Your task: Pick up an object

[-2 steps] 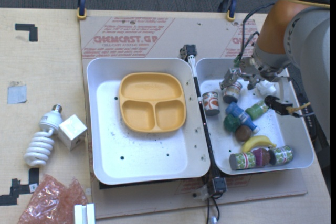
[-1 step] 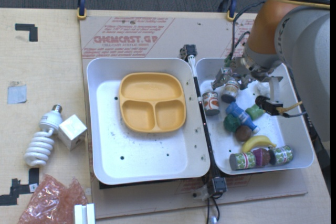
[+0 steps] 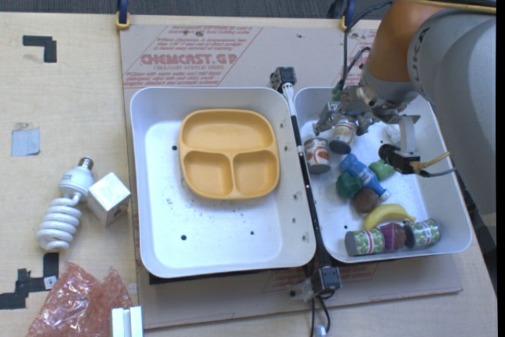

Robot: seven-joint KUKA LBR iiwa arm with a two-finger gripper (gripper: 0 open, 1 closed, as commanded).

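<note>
Where the right bin (image 3: pixel 450 193) nears the camera, two cans (image 3: pixel 392 236) lie beside a banana (image 3: pixel 388 214); behind them sit green (image 3: pixel 348 185), blue (image 3: pixel 361 173) and brown (image 3: pixel 364 200) items; farther back, the gripper (image 3: pixel 344 119) hovers over a small can (image 3: pixel 342 132), its opening impossible to judge; the left bin (image 3: pixel 158 209) holds a yellow divided plate (image 3: pixel 230 153).

Red "CHEMCAST" print on cardboard sheet (image 3: pixel 189 55)

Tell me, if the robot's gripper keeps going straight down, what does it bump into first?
Probably the small can right under the gripper, near the top of the right bin. Depth is hard to judge from this slanted view.
</note>
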